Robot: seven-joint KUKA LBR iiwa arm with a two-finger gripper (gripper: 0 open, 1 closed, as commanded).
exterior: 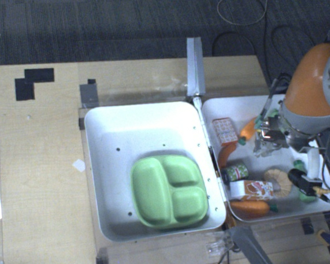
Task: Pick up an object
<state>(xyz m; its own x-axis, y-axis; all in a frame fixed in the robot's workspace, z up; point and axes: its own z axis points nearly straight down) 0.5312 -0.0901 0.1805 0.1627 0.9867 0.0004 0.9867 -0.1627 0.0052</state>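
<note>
Hand (266,138) low in right bin (241,105), fingers indistinct, arm hiding bin's right side

The arm (317,87) runs off the right edge and covers the right bin's (232,106) far corner. The gripper (268,139) is blurred (finger gap unreadable). Print on the small packets (224,130) is too small to read.

No words or numbers can be read here. A small red and white packet (224,130) in the right bin (241,105) has rows of tiny marks on it, but they are too small to make out. A little can (236,172) with a green and dark label lies near the middle of that bin, and its print is a blur. Just below it, a red and white box (256,189) has some print too, also too blurry to read.
</note>
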